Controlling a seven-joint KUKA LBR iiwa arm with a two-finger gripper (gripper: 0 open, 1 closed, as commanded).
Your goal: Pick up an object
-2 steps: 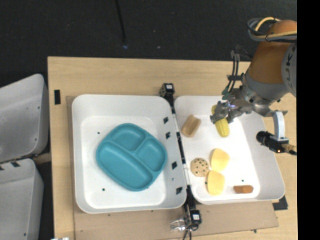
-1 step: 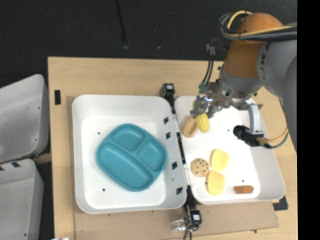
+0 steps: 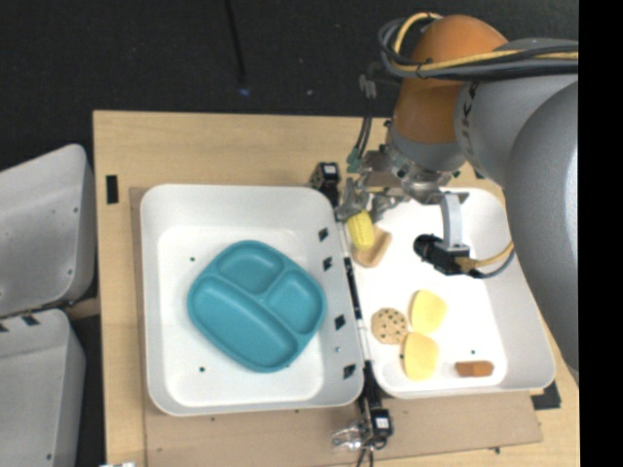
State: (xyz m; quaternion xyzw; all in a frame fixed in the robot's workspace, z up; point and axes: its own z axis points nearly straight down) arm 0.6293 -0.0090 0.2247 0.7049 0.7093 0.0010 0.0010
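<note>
My gripper hangs over the far left corner of the right bin, close to the wall between the two bins. Right below its tip is a small yellow corn cob, and a tan bread-like piece lies against the cob's near side. Whether the gripper touches the cob is hidden by the wrist above it. Nearer the front of this bin lie a round cookie, two pale yellow pieces and a small brown sausage-like piece.
The left bin holds a teal divided plate. The arm's grey body and orange band cover the right bin's far right side. A black cable fitting hangs over the middle of the right bin.
</note>
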